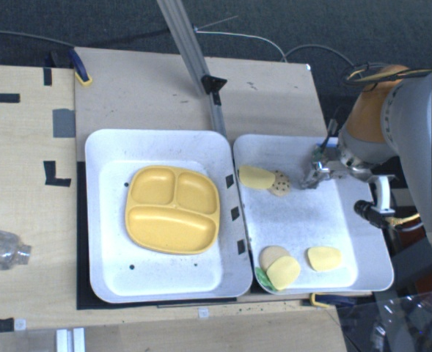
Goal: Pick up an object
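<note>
One grey arm point(392, 123) reaches in from the right over the right bin point(362, 262), its gripper point(312, 176) low, whether clenched or released I cannot tell, just right of the yellow toy point(258, 178).

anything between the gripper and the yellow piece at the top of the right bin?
Camera view: a small tan dotted piece sits against the yellow piece; from there to the gripper, bare floor of the right bin.
</note>
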Robot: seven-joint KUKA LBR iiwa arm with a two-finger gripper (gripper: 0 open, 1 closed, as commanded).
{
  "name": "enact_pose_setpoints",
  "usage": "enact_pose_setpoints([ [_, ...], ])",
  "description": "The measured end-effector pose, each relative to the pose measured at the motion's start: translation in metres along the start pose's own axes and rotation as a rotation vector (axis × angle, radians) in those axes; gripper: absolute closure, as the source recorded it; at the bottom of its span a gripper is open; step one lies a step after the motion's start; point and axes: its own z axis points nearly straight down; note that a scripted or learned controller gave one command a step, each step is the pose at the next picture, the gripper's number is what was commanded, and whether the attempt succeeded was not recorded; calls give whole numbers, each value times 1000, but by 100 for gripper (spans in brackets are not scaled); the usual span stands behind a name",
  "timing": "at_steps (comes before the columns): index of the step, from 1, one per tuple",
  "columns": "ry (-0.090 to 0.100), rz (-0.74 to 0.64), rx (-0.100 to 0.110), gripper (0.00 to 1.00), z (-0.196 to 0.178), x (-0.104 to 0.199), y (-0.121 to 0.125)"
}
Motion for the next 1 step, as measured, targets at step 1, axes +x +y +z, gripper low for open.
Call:
enact_pose_setpoints([
  [1, 0, 1, 6, 100, -10, 0, -3],
])
